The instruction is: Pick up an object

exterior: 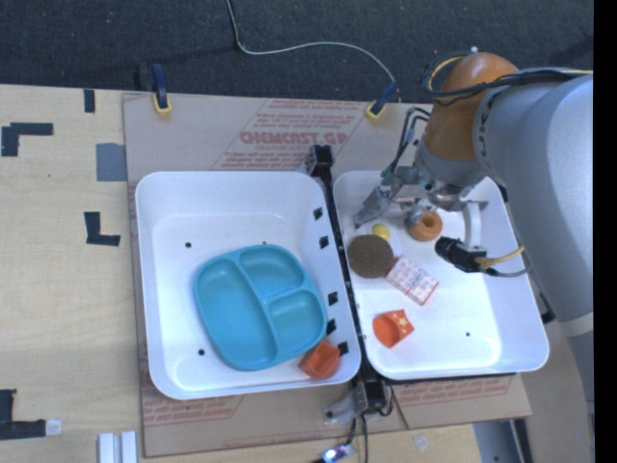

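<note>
The gripper [378, 208] is seen low over the right bin [482, 355], near its upper left corner; whether it is released or clenched cannot be told. Just beside it lie a small yellow object [382, 231] and a brown ring [423, 226]. A brown disc [369, 256] and a red-patterned packet [413, 280] rest nearby.

Arm [540, 162] cut off at right edge. End effector [386, 201] fingers too small, blurred to read. Pink packet [413, 280] print illegible. Yellow bit [382, 231] half hidden.
</note>
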